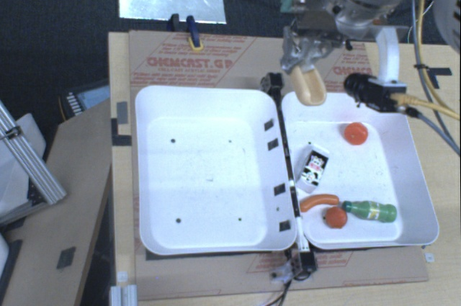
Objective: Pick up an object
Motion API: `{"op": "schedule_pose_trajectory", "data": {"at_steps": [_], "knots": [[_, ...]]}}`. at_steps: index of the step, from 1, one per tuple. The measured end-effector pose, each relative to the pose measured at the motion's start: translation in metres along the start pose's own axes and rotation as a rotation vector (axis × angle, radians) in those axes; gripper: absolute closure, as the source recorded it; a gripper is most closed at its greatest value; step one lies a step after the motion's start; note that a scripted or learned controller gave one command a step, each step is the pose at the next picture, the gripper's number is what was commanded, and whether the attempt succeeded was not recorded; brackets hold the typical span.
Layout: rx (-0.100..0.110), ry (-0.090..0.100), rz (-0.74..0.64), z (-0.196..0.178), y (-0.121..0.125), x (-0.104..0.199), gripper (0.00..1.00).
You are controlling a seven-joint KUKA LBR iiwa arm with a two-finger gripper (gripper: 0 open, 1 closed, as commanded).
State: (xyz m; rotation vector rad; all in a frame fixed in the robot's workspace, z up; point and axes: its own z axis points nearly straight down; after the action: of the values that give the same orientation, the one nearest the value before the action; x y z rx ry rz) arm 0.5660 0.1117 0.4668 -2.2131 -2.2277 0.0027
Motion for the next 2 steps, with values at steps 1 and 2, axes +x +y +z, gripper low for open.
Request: {"op": "schedule_pose_trajectory", "data": {"at_steps": [1, 2], "knots": [[-0.009, 0.000, 0.006, 0.062, 0.093, -0.002, 1.00], [0.000, 0.000, 0.006, 0.089, 0.051, 0.001, 1.00]]}}
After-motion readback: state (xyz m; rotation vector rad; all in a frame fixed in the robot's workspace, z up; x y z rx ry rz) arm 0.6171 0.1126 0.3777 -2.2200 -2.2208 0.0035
